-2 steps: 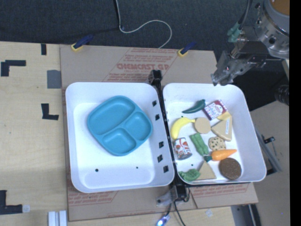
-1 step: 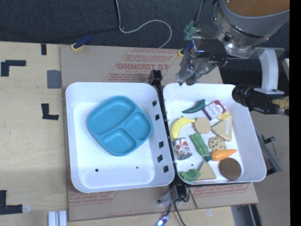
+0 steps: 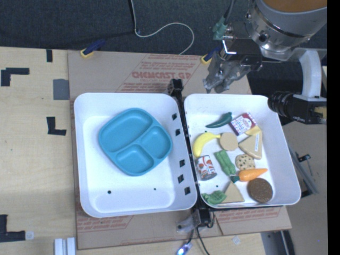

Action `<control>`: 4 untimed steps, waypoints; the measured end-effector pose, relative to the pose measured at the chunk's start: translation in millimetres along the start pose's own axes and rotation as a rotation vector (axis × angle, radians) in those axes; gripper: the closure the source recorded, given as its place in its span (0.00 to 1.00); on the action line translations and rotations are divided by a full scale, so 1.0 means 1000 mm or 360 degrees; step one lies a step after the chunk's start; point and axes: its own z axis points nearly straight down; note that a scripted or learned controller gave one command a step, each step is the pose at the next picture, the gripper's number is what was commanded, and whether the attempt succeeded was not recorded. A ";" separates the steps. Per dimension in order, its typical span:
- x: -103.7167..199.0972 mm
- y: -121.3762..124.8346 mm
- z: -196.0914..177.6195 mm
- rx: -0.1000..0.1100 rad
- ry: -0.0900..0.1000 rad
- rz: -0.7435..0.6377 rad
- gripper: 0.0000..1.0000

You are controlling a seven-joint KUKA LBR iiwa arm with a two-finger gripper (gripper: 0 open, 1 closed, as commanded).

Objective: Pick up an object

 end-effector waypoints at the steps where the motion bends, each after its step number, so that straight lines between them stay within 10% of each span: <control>1: 0.059 0.000 0.011 0.0003 0.0000 -0.0005 1.00; 2: 0.119 0.000 0.011 0.0000 0.0001 -0.0006 1.00; 3: 0.117 0.000 0.000 0.0001 0.0000 -0.0002 1.00; 4: 0.120 -0.002 0.184 0.0027 -0.0014 0.0004 1.00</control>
